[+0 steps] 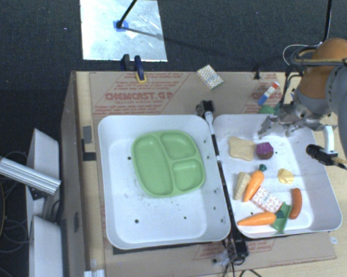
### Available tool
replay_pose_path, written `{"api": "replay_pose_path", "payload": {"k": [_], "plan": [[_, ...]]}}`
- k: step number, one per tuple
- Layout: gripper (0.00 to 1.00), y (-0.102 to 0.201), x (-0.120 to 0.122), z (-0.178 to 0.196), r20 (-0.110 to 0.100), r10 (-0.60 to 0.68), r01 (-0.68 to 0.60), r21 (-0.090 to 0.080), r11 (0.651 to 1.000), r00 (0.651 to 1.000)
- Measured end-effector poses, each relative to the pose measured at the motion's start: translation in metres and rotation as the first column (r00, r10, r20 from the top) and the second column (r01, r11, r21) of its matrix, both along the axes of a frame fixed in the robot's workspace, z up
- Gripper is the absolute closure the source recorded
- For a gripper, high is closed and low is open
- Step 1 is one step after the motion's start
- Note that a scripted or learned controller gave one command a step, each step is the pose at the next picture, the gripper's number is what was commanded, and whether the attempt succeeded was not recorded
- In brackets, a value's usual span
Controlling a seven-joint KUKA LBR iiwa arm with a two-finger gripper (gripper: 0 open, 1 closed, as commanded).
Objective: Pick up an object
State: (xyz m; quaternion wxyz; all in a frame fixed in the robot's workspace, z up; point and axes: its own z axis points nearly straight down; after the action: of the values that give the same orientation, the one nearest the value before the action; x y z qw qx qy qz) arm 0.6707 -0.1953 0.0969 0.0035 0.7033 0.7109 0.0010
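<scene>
Arm enters from right, wrist bent down over right bin [329, 215] far edge; gripper [280, 124] finger state unreadable, possibly spread. Purple toy [265, 150] just below gripper, apart from it. Bread slice [241, 148] beside purple toy; carrots [253, 185] nearer. Green divided plate [167, 163] in left bin [117, 222]. Cardboard-topped bench [138, 96].
</scene>
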Motion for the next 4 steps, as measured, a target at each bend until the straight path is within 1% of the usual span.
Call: {"api": "replay_pose_path", "payload": {"k": [1,2,4], "plan": [[0.0,-0.007,-0.001,-0.011,-0.003,-0.007,0.007,0.001,1.0,1.0],[0.0,0.017,-0.001,-0.012,-0.004,-0.005,0.005,0.002,1.0,1.0],[0.0,0.001,-0.001,-0.011,-0.003,-0.009,0.009,0.001,1.0,1.0]]}}
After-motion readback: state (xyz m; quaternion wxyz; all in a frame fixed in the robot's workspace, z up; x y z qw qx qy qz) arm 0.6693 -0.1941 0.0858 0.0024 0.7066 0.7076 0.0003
